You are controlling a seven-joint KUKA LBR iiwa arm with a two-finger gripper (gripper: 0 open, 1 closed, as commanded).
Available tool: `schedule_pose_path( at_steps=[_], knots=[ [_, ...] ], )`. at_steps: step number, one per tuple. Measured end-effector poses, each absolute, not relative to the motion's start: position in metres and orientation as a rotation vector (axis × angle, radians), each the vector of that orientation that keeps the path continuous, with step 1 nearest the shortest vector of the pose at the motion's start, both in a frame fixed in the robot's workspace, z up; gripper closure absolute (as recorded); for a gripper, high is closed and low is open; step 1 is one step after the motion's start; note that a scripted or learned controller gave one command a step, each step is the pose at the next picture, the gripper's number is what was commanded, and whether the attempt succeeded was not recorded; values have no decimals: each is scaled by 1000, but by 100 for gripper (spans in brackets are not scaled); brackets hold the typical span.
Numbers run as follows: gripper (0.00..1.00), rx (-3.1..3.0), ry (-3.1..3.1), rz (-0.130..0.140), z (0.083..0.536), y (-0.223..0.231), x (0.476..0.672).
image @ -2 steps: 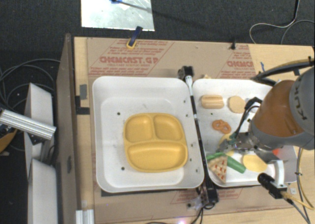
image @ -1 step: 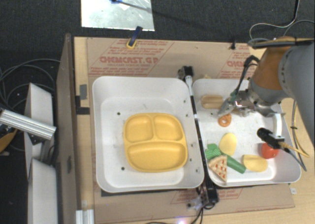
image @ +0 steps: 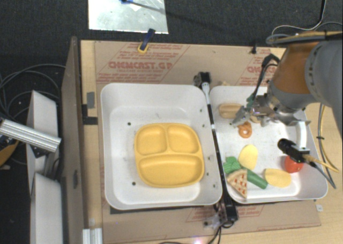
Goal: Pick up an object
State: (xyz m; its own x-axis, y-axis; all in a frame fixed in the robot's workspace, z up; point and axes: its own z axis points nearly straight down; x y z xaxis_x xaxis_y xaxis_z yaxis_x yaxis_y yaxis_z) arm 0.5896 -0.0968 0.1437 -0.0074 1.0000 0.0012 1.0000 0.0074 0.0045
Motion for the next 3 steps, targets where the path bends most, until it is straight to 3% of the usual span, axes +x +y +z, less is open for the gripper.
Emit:
schedule_pose_path(
  at_steps=[1, 2, 3],
  knots=[
    [0, 2217, 2225, 0, 82, -108, 605],
    [100, 2212, 2227, 3, 96, -108, 606],
    [100, 2207, 2230, 13, 190, -44, 583]
  ],
)
